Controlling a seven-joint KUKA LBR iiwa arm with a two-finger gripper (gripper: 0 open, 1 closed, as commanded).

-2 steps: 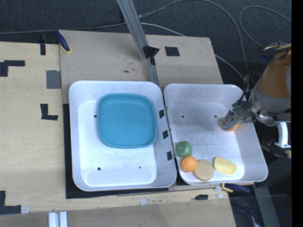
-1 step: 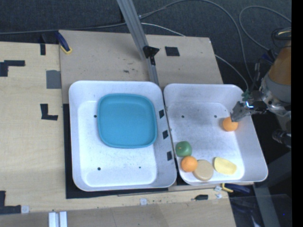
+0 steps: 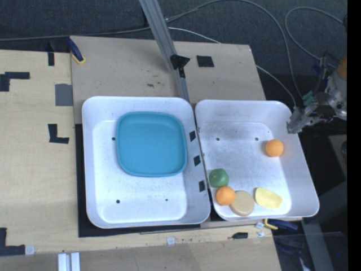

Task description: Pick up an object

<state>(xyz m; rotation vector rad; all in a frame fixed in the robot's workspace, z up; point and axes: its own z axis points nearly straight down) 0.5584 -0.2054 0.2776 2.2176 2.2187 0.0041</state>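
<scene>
Hovering at the right bin's (image 3: 256, 109) edge, the gripper (image 3: 297, 122) carries nothing visible.
Whether it is open, I cannot tell; an orange ball (image 3: 274, 148) lies nearby.

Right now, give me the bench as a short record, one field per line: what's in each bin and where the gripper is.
left bin: one blue plate, lying flat
right bin: five small items
lone item: orange ball near the right wall, apart from the rest
front cluster: green ball, second orange ball, tan round piece, yellow piece
gripper: over the right bin's far right rim, nothing seen between its fingers
task state: no object picked up yet
</scene>
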